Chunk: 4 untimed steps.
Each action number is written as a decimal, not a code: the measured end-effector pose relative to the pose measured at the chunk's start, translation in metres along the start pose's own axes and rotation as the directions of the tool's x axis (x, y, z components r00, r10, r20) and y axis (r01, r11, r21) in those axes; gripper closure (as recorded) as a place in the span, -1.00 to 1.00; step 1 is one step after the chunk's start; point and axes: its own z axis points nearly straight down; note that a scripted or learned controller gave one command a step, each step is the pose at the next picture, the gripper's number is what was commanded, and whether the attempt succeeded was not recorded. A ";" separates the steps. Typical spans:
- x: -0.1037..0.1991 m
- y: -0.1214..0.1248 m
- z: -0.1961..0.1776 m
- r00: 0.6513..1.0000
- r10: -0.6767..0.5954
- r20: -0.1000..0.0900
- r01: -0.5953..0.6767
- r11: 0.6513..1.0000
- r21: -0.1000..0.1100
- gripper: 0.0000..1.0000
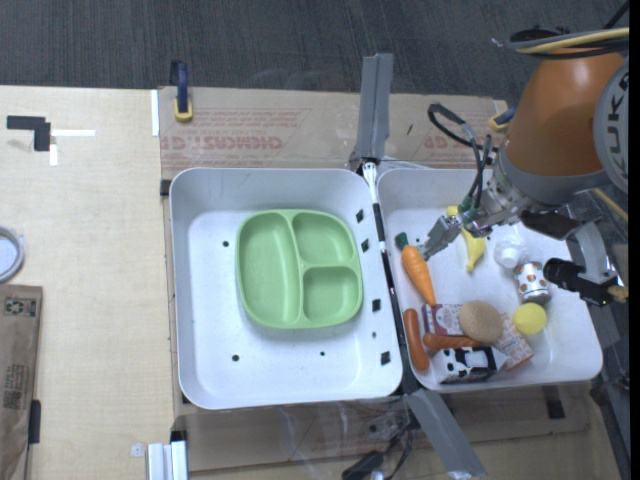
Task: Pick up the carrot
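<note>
Left shallow white plastic bin (190, 298): holds a pale green three-compartment plate (299, 267) at its middle.

Right shallow white plastic bin (580, 353): crowded with small goods.

Grey arm with orange band (565, 98): reaches over the right bin's far edge.

Two-finger gripper (447, 234): fingers spread apart, nothing between them, just beside the carrot's top.

Orange tapered carrot (418, 273): lies loose near the right bin's left wall.

Round tan bun (481, 319): toward the near edge.

Small yellow ball (530, 317): toward the right wall.
</note>
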 end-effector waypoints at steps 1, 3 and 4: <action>-0.021 -0.011 0.025 0.975 -0.220 0.000 0.220 0.975 -0.001 -1.00; -0.055 0.021 0.114 0.851 -0.524 0.010 0.524 0.851 -0.011 -1.00; -0.057 0.018 0.110 0.854 -0.520 0.006 0.520 0.854 -0.006 1.00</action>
